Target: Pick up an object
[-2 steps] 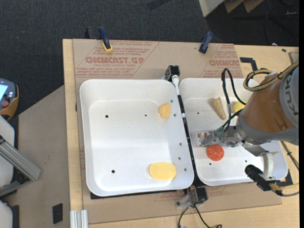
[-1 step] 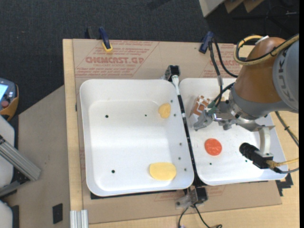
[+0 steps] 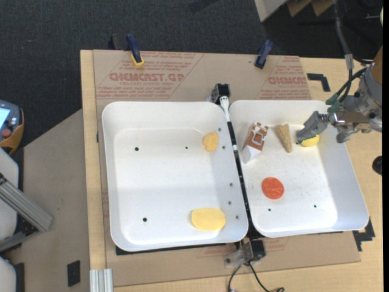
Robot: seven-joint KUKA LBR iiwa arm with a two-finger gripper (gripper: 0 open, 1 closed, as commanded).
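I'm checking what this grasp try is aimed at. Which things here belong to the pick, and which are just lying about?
In the job:
- two-finger gripper, over the right white bin
- small yellow lump by its fingers

Lying about:
- flat red disc
- tan cone-shaped piece
- brown-and-white carton
- small yellow-orange lump and pale yellow oval in the left white bin

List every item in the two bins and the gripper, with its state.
Small yellow piece: lying in left bin, upper right.
Yellow oval: lying in left bin, bottom right.
Carton: on its side, right bin.
Cone: lying flat, right bin.
Red disc: flat, right bin.
Yellow object: at the gripper, grasp unclear.
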